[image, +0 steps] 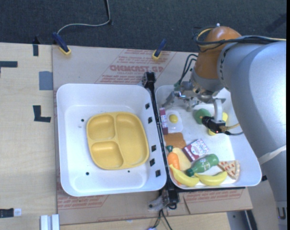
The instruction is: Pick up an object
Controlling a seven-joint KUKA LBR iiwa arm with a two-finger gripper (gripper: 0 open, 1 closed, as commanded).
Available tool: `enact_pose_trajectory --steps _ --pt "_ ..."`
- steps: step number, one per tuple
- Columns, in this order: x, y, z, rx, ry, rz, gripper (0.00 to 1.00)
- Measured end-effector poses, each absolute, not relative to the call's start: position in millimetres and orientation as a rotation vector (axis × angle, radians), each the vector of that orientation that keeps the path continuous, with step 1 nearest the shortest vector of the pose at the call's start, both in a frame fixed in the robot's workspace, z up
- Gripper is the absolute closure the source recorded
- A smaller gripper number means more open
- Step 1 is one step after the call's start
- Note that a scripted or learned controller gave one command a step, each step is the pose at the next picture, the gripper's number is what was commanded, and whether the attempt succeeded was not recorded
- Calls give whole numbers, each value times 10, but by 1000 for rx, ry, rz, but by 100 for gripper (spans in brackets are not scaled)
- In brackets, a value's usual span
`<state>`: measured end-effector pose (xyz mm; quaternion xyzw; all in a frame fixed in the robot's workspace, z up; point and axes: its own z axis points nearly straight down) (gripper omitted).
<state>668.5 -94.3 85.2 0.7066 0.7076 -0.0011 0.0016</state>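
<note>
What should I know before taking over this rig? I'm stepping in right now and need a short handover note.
Hand: low over the far end of the right white bin, among the toys; whether it is open or shut cannot be told, and no object is seen between its fingers.
Things: the right bin holds a green plastic bottle, two yellow toy bananas, an orange toy carrot, a toy pizza slice, a fried-egg toy and a brown toast piece. The left white bin holds a yellow divided plastic tray.
Done: no pick visible.
Left: grasp and lift one object.
</note>
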Motion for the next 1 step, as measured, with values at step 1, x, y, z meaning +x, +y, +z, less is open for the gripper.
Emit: enact_pose_trajectory --steps 1 --pt "6690 -939 957 2215 2221 -3 100"
